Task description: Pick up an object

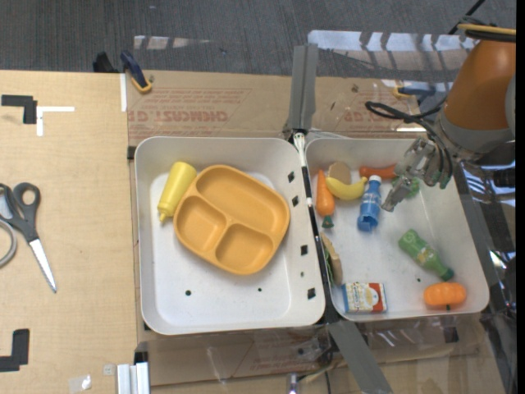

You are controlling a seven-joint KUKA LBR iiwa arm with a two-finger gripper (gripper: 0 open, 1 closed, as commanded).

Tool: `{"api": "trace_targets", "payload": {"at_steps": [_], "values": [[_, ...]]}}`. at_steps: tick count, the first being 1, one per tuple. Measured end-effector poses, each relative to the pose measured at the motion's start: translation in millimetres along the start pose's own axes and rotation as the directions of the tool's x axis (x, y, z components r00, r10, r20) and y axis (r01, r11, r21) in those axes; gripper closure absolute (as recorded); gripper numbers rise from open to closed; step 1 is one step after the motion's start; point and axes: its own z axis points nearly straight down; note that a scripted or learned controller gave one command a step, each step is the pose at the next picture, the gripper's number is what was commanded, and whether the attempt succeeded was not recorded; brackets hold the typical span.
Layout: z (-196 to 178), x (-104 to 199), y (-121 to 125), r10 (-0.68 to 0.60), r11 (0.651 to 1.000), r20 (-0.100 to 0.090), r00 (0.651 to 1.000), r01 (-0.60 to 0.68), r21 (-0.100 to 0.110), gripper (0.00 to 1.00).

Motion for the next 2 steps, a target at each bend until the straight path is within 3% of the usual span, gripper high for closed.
{"api": "trace_targets", "payload": {"at_steps": [1, 2], "values": [[56, -6, 46, 0.047, 0.999, 0.0, 0.999, -0.047, -0.002, 0.0], [56, 16, 70, 0.106, 0.994, -0.003, 0.994, -0.106, 0.0, 0.0]]}}
